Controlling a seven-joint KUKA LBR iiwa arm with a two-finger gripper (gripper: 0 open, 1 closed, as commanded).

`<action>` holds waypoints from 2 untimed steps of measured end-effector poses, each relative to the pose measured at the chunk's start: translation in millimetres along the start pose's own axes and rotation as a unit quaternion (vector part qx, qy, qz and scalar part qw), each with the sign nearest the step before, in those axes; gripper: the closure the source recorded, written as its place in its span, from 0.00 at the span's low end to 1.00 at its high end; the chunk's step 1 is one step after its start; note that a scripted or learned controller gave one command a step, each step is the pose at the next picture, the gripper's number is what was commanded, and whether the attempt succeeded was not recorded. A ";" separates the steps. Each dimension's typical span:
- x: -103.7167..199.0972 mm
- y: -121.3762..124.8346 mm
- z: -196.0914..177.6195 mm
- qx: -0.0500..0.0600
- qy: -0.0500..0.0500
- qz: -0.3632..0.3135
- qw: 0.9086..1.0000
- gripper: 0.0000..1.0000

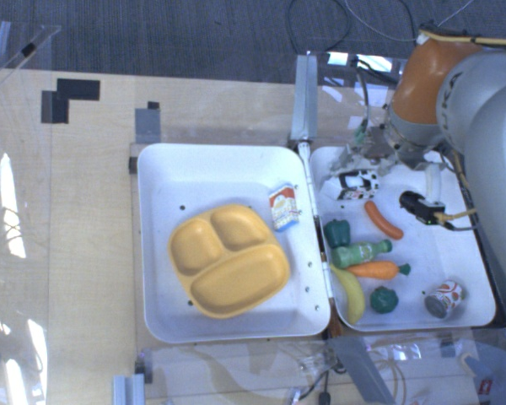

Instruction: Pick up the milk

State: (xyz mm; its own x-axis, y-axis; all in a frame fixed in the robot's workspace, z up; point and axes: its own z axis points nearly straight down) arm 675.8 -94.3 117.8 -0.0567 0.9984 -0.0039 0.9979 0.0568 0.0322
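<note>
My grey arm casing (pixel 489 99) looks like smooth, faintly glossy painted metal, and its orange band (pixel 426 78) has a satin sheen. The two shallow white bins, left (pixel 152 226) and right (pixel 476 306), appear to be smooth moulded plastic. The yellow divided plate (pixel 228 260) is glossy plastic. The small white-and-red milk carton (pixel 283 207) looks like printed, matt paperboard. The pale bench top (pixel 59 226) shows a wood-grain finish, and the dark floor (pixel 152 15) across the top of the frame looks like rough carpet.

Plenty of open floor in the left bin (pixel 152 251) around the yellow plate (pixel 228 260). Right bin (pixel 486 310) is crowded: sausage (pixel 383 218), green bottle (pixel 362 252), carrot (pixel 378 270) and banana (pixel 350 292) packed close.
</note>
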 end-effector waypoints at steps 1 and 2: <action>44.3 -20.0 -70.3 0.012 0.001 0.060 0.998 0.00; 16.4 -33.5 1.7 -0.001 0.000 0.006 1.000 0.00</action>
State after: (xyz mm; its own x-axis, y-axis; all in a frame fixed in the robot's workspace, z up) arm 641.5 -79.8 115.0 -0.0449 0.9990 -0.0042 0.9984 0.0450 0.0334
